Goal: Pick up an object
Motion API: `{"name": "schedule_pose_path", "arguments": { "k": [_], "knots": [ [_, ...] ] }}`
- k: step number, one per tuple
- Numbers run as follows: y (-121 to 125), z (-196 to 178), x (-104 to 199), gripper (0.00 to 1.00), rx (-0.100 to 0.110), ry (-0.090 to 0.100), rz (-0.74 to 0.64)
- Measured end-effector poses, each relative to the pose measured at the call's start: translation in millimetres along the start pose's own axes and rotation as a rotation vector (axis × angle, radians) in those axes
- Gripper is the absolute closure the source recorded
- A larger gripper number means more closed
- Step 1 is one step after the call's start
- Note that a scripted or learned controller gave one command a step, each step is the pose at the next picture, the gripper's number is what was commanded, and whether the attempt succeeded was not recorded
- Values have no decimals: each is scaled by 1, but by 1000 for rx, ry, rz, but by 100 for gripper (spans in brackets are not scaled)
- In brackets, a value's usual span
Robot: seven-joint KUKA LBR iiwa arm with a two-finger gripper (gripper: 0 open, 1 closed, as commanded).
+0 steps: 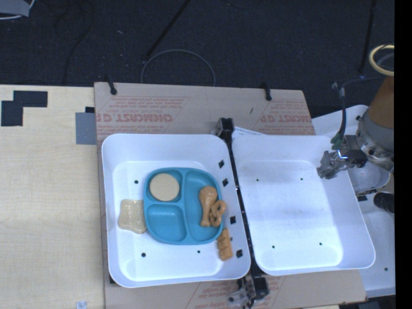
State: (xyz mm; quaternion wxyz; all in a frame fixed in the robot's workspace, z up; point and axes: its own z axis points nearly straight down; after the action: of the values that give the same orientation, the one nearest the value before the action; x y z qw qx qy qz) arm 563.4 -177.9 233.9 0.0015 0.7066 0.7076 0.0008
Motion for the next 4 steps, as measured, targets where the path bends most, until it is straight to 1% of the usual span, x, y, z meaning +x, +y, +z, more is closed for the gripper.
{"name": "schedule_pose_path", "arguments": {
  "k": [1,2,3,4],
  "knots": [
    [8,4,51,100,6,3,-3],
    [8,-2,112,100,7,4,-4],
    [6,11,163,100,8,2,-1],
    [-3,18,209,100,8,3,-2]
  ]
}}
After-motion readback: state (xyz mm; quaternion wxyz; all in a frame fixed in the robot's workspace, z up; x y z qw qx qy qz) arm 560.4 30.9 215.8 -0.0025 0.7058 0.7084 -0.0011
